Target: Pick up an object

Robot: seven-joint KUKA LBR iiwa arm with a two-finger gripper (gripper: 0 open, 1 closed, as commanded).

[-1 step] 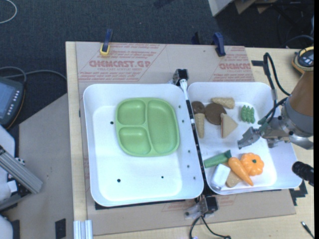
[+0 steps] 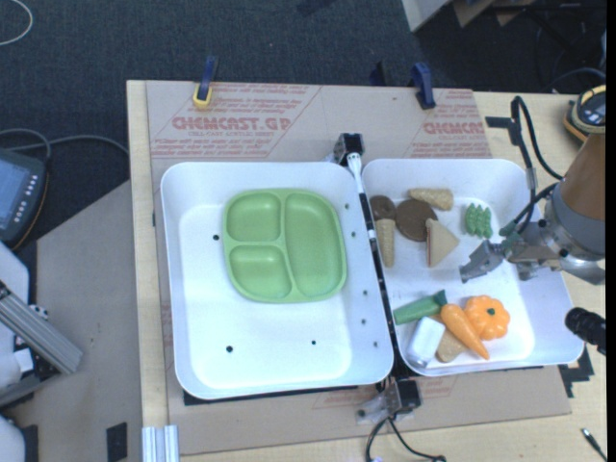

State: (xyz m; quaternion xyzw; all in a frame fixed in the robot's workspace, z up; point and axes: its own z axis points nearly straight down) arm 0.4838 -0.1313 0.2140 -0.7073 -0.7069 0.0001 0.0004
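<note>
A bench seen from above at a slant carries two shallow white bins side by side on a brown board. The left bin [image 2: 192, 335] holds one thing, a pale green divided plate [image 2: 285, 244] with three compartments, lying flat toward the bin's far edge. The right bin [image 2: 539, 340] holds a scatter of toy food, any piece of which could serve as the object to pick up. Near its far edge lie a tan bread-like piece [image 2: 430, 198], a dark brown round piece [image 2: 414, 219], a pale wedge [image 2: 441, 243] and a small green ridged piece [image 2: 477, 219]. By its near edge sit an orange pumpkin [image 2: 489, 317], a carrot [image 2: 463, 330] touching it, a green strip [image 2: 420, 308] and a white block [image 2: 423, 337]. The arm reaches in from the right side of the bench, its orange band cut off by the picture's edge. The gripper [image 2: 478, 263] hangs over the middle of the right bin, between the far cluster and the near one, probably so it can come down on a piece from above. Nothing can be seen held in it; whether it is parted or closed is hard to make out, since the grey tip blurs against the white floor. Several pieces overlap, so their full shapes stay unclear.
</note>
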